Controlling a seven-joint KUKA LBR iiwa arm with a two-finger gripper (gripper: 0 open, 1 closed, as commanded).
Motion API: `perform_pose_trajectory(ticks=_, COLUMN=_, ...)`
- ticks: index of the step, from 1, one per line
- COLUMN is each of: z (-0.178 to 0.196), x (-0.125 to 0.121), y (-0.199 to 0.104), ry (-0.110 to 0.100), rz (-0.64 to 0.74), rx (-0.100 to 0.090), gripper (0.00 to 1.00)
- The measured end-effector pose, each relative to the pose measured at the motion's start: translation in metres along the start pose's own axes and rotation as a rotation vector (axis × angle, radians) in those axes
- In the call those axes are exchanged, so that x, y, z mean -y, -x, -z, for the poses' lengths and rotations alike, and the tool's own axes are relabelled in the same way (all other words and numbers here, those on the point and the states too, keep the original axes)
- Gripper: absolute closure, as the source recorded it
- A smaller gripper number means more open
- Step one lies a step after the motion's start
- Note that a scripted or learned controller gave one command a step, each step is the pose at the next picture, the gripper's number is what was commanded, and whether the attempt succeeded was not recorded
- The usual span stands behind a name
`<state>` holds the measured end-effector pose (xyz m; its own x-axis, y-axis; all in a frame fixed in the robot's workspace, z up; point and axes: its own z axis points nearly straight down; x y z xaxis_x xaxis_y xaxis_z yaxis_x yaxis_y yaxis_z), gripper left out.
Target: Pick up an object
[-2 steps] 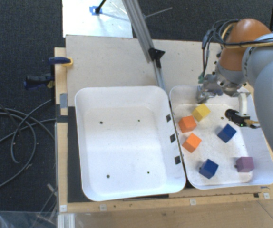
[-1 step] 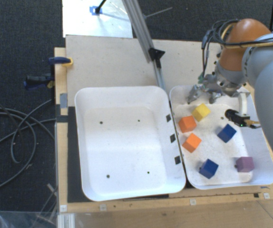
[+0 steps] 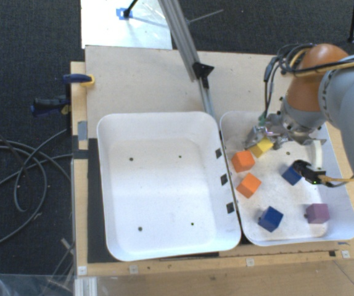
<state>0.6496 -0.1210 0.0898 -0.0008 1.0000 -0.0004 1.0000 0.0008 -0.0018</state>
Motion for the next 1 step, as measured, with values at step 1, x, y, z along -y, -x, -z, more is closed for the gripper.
perform_pose_trajectory(ticks=1, z=0.0125, x=-0.0029, y=-0.0005, ry=0.007, rz=0.004, rx=0.0, gripper=1.0)
